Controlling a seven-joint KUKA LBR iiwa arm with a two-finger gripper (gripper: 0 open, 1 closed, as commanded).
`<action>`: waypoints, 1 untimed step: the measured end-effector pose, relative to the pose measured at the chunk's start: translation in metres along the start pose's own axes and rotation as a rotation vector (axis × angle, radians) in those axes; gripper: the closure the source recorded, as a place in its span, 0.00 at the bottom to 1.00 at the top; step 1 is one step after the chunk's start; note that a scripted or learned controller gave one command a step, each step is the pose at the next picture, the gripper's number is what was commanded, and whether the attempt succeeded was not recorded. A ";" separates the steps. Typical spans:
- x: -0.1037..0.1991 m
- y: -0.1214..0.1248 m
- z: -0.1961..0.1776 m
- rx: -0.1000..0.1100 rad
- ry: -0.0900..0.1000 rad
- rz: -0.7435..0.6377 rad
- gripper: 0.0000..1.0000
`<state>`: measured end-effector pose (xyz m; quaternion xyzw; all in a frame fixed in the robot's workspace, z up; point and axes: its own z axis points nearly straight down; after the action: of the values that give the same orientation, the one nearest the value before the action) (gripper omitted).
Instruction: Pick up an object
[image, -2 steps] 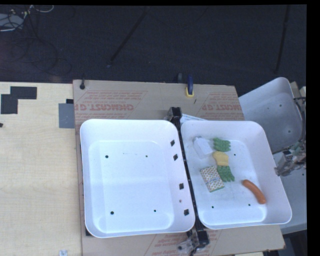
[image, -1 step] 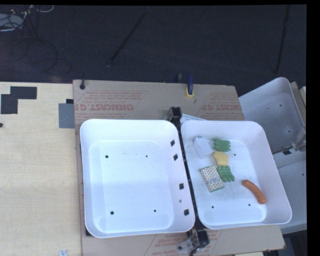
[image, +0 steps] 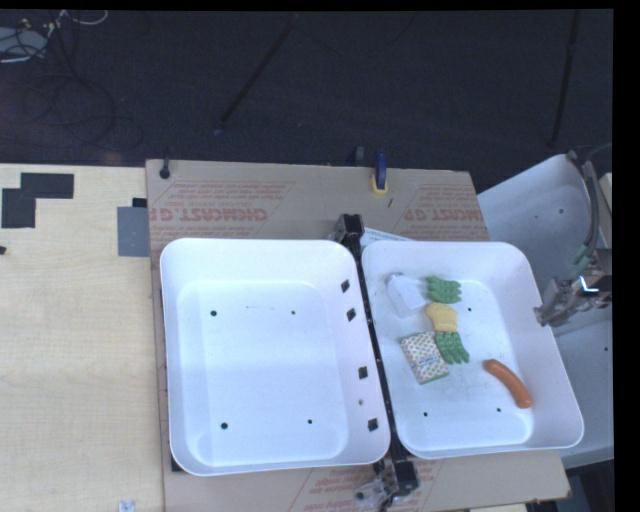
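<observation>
Stage: pick not begun, far as the view shows; all items lie loose in the right bin (image: 545, 400).
Arm: a bit of metal hardware (image: 572, 296) sits just off the bin's right rim, outside it and apart from every item. Prob. the arm's end, but too small & cut off to be sure.
Hand state: cannot tell, wide or narrow. Nothing seen between any fingers, so no hold can be claimed.
Items: clustered mid-bin. Clear wrapper (image: 405, 293) at upper left of the group; green piece (image: 443, 290) just beside it; yellow block (image: 442, 318) below that, touching or nearly; 2nd green piece (image: 452, 347) under the block; patterned packet (image: 425, 357) just left of it, tilted.
Sausage (image: 508, 383): orange, lying at a slant, apart from the cluster toward the lower right.
Left bin (image: 175, 330): white, next to the right one.
Done: nothing yet.
Left: reach in over the bin, come down on one item, close, lift.
Best bet: sausage, judged easiest as it lies alone w/ room on both sides.
</observation>
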<state>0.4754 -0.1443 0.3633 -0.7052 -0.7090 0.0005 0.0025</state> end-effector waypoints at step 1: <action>0.073 0.001 0.048 0.004 0.001 -0.001 1.00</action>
<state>0.4756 -0.0711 0.3152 -0.7048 -0.7094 0.0016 0.0041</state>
